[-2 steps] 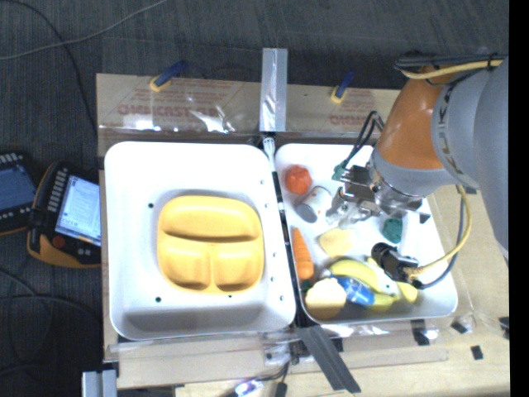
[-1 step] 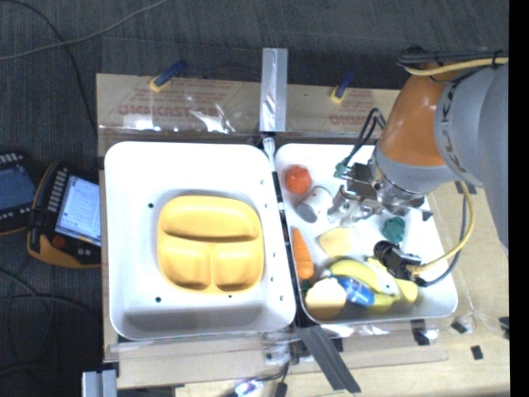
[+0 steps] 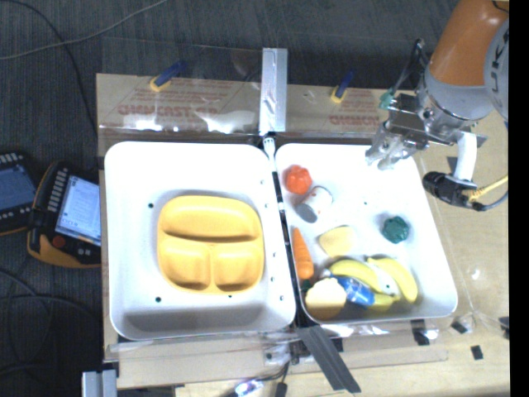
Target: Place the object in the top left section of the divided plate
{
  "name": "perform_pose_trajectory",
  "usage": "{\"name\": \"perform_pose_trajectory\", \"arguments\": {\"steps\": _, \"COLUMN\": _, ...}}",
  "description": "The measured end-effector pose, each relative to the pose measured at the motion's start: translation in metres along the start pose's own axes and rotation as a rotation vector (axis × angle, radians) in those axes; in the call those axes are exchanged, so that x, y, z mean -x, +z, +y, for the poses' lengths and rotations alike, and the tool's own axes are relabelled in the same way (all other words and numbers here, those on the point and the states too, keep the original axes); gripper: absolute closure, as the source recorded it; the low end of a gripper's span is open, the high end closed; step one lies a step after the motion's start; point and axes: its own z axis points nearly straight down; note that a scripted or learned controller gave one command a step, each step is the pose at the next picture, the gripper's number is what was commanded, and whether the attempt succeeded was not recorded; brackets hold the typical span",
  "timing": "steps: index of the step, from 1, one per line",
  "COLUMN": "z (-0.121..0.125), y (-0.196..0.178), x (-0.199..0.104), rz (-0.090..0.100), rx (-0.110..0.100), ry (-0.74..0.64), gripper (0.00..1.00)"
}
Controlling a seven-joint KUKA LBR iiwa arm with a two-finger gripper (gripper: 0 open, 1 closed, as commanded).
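Note:
A yellow divided plate point(image 3: 211, 242) lies in the left bin point(image 3: 132, 188), with one wide section at the top and two smaller ones below. The right bin point(image 3: 421, 222) holds several toy foods: a red tomato-like piece point(image 3: 297, 179), a small white-and-grey piece point(image 3: 312, 203), an orange carrot point(image 3: 302, 255), a pale yellow wedge point(image 3: 335, 240), a dark green ball point(image 3: 395, 229), bananas point(image 3: 388, 277), and a tan piece point(image 3: 326, 298) beside a blue-labelled item point(image 3: 359, 290). My gripper point(image 3: 388, 157) hangs over the right bin's far right corner, with nothing visible between its fingers.
A metal divider strip point(image 3: 274, 89) stands behind the bins' shared wall. A handheld pendant point(image 3: 66, 217) lies on the floor to the left of the bench. Blue and yellow clamps point(image 3: 168, 74) hold a clear sheet at the back.

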Motion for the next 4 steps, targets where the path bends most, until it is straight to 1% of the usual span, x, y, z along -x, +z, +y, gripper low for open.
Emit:
{"name": "perform_pose_trajectory", "arguments": {"steps": 1, "z": -0.067, "y": 0.120, "x": 0.033, "rz": 0.004, "rx": -0.004, "ry": 0.037, "gripper": 1.00}}
{"name": "perform_pose_trajectory", "arguments": {"steps": 2, "z": -0.114, "y": 0.121, "x": -0.002, "rz": 0.004, "rx": -0.005, "ry": 0.102, "gripper": 1.00}}
{"name": "perform_pose_trajectory", "arguments": {"steps": 3, "z": -0.120, "y": 0.095, "x": -0.047, "rz": 0.005, "rx": -0.002, "ry": 0.049, "gripper": 1.00}}
{"name": "perform_pose_trajectory", "arguments": {"steps": 4, "z": -0.111, "y": 0.086, "x": -0.110, "rz": 0.003, "rx": -0.002, "ry": -0.076, "gripper": 1.00}}
